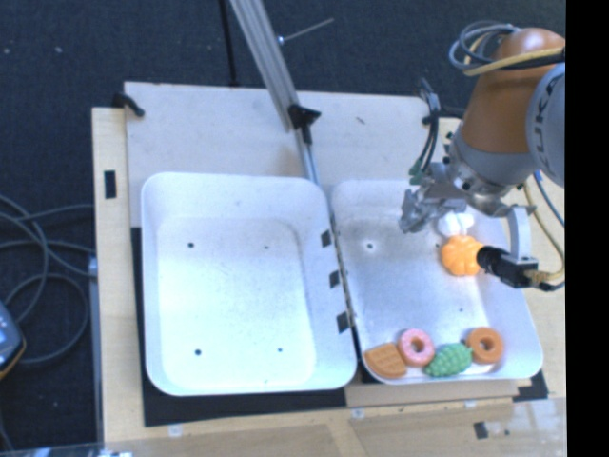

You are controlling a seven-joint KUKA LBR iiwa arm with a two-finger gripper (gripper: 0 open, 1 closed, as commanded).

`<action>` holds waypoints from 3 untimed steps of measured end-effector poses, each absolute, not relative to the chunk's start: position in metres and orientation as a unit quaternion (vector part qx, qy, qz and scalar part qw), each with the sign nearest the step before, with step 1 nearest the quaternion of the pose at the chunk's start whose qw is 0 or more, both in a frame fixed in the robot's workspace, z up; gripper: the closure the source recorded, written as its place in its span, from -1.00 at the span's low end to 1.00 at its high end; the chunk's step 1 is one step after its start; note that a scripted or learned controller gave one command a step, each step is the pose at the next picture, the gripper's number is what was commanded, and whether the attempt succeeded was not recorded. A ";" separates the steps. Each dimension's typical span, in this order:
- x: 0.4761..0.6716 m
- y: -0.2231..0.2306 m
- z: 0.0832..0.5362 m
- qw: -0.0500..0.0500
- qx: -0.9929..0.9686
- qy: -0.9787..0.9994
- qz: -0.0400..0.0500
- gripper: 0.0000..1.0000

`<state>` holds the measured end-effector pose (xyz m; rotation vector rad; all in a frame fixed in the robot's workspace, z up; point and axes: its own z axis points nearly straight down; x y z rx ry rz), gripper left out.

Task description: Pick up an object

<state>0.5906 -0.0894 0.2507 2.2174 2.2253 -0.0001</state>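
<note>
My gripper (420, 213) hangs over the upper part of the right bin (400, 284), reaching in from the right under the orange-banded wrist. An orange round object (461, 256) lies just right of and below it, and a small white object (455, 225) shows beside the gripper's right side. Along the bin's front edge sit a tan cookie-like piece (385, 360), a pink donut (416, 347), a green bumpy piece (448, 360) and a brown donut (485, 345). Nothing is seen between the fingers.
The left bin (238, 284) lies beside the right one, their walls meeting at mid-bench. A slanted metal rod (271, 60) rises from behind the bins. Black cables trail at the far left, off the bench.
</note>
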 end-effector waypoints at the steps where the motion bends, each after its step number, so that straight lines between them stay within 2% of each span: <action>1: 0.605 -0.031 0.256 0.000 0.706 0.709 0.001 1.00; 3: 0.634 0.076 0.232 0.000 0.706 0.708 0.000 1.00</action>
